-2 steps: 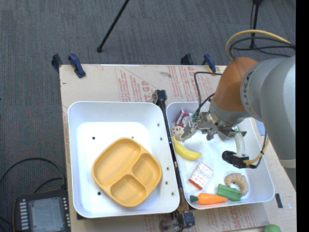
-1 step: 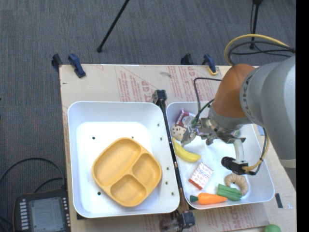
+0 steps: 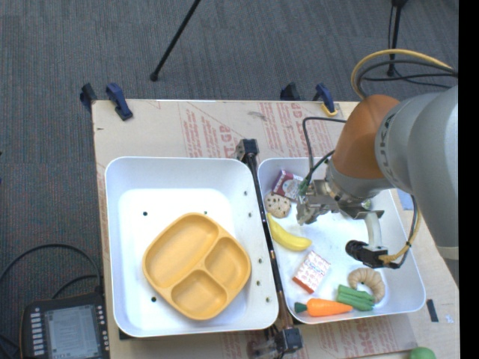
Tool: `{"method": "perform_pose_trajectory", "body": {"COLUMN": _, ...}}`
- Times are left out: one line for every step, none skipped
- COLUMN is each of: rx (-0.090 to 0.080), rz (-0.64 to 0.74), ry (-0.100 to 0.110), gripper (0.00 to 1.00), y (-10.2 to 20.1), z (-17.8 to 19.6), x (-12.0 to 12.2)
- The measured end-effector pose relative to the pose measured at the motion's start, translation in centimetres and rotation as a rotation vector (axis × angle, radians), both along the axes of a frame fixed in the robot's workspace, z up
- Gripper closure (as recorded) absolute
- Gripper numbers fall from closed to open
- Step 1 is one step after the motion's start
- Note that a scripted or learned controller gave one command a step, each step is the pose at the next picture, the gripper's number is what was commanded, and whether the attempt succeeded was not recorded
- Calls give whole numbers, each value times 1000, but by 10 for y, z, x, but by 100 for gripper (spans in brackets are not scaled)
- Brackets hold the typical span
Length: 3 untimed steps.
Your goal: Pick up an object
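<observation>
Both white bins (image 3: 179, 174) appear smooth, glossy plastic; the yellow divided plate (image 3: 196, 265) is matt plastic. The bench top (image 3: 202, 126) is printed cardboard, and the surrounding floor (image 3: 75, 36) is rough grey carpet

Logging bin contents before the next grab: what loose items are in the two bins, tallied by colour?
Yellow: 2, the yellow plastic divided plate and yellow toy banana
Orange: 1, orange toy carrot
Green: 1, green toy bean pod
Tan: 2, tan toy croissant and chocolate-chip cookie
Red-and-white: 2, small box and packet
Total: 8

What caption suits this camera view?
Arm's end effector hovering above banana in right bin; yellow plate in left bin.
</observation>
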<state>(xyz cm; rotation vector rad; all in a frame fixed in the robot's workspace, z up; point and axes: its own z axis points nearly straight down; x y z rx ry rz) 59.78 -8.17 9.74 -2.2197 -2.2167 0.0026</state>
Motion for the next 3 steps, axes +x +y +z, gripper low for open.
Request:
{"method": "perform_pose_trajectory", "body": {"rx": -2, "rz": 0, "ry": -3, "gripper": 100, "y": -110, "z": 3, "x": -21}}
{"method": "perform_pose_trajectory", "body": {"rx": -1, "rz": 0, "ry": -3, "gripper": 0, "y": -109, "z": 3, "x": -20}}
{"method": "perform_pose_trajectory", "body": {"rx": 0, "rz": 4, "ry": -2, "gripper": 0, "y": -37, "z": -10, "x": 7}}
